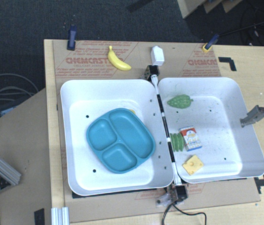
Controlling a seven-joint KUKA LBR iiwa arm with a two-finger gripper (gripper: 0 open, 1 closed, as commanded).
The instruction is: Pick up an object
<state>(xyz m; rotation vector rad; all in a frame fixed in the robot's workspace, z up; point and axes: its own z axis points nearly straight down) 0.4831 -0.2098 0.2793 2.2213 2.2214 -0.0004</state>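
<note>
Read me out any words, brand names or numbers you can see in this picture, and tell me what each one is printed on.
"CHEMCAST", red print on the cardboard sheet under the bins, left of the banana.
"CHEMCAST" again on the same sheet at upper right, partly hidden by the right bin.
Smaller red lines under both: too blurred to read.
Small carton in the right bin: printed, but too small to read.

A yellow banana (118, 60) lies on the cardboard (94, 60).
</note>
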